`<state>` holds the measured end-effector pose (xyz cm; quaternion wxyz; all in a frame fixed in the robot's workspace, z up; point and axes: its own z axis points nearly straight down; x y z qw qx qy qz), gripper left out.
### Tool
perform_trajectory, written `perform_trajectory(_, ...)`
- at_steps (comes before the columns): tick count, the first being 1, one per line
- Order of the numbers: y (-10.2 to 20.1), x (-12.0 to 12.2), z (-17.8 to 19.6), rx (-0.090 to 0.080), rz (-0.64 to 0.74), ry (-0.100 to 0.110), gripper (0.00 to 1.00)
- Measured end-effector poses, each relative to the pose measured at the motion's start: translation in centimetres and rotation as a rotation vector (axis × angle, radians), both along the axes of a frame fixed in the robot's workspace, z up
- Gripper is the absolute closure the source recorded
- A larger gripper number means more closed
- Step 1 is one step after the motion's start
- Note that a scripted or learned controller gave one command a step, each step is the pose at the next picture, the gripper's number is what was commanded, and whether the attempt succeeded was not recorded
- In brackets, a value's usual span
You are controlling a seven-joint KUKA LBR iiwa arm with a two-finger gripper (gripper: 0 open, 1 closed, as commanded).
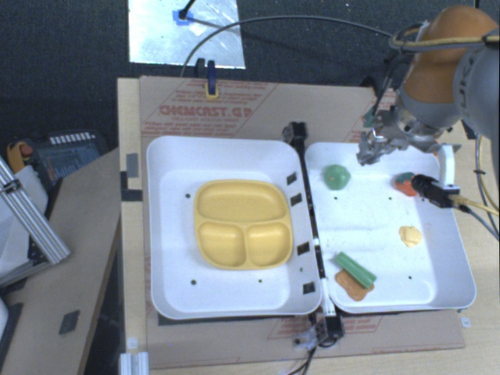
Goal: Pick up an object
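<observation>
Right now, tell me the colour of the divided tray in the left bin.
Yellow tray, seen in the camera view.

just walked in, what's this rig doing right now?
The KUKA arm is reaching in from the right over the right bin, with its gripper near the bin's back edge, close to a green ball. Nothing is visibly held. Also in that bin: an orange-and-green piece by the arm, a small yellow lump, and a green stick lying on an orange piece at the front. The left bin holds a yellow divided tray. So the pick hasn't happened yet.
</observation>
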<state>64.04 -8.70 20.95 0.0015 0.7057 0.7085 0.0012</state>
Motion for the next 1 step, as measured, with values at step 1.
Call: perform_trajectory(1,0.61,-0.33,4.60,0.000,0.001,-0.001,1.00)
